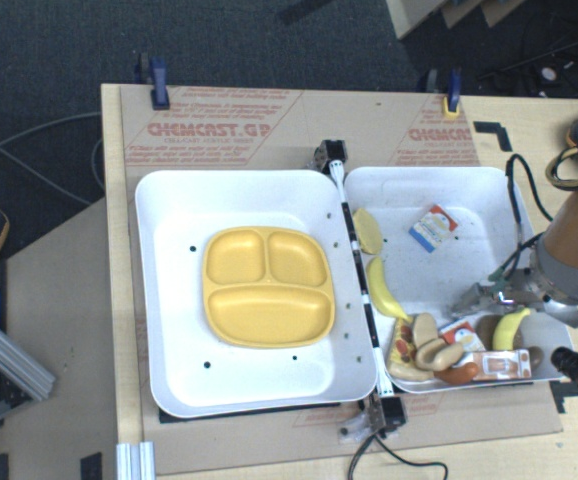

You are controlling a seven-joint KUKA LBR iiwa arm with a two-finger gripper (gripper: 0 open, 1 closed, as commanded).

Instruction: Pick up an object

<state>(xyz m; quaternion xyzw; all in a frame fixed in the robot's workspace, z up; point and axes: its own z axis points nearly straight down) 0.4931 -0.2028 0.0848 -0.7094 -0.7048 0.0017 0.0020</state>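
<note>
Toys (449, 353) sit heaped at the worktop's near right corner, the hand (494, 296) low above them, grip unreadable, nothing lifted.

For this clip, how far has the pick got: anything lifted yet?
Nothing looks lifted: the banana, small packet and food pile all lie in the right bin. In hand: the gripper is low in that bin's right side, beside a yellow piece; whether it grips anything is unclear. Left: a secure grasp and lift. The yellow tray sits in the left bin.
</note>
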